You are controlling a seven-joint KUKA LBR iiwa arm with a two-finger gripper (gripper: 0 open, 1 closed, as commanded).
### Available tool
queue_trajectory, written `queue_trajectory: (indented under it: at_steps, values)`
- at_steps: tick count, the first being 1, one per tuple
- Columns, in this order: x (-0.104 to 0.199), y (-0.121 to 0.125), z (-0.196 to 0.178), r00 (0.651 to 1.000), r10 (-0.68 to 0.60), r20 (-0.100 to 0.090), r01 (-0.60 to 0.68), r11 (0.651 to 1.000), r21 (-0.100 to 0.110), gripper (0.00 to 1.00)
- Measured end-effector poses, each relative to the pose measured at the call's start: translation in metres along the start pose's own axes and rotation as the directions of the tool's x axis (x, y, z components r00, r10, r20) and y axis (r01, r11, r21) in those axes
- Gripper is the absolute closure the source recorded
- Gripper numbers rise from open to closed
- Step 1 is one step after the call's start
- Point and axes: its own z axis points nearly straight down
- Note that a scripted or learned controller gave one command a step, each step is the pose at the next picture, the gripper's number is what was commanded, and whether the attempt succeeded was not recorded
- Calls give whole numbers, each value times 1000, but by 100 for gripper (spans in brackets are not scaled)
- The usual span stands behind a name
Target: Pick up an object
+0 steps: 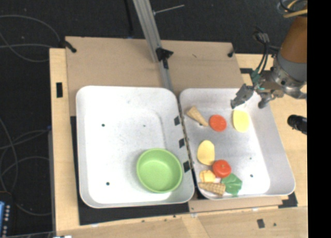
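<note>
green bowl (159, 169) in front; pale yellow piece (240, 120) lies just below the spread, empty pincer (253, 99).

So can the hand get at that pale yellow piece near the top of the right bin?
Probably yes. The hand hangs open just above the pale yellow piece, which lies apart from the red ball, with nothing over it.

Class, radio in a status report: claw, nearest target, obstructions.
Claw open, holding nothing, over right bin far edge. Pale yellow piece just below it. Red ball alongside, apart; nothing blocking.
</note>
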Motion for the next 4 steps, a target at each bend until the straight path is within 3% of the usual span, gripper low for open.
queue_trajectory:
  at_steps: [1,4]
  values:
    - [0,0,0,1000,0,0,0,1000,0,0]
    - [10,1,144,1000,5,3,-5,1000,5,0]
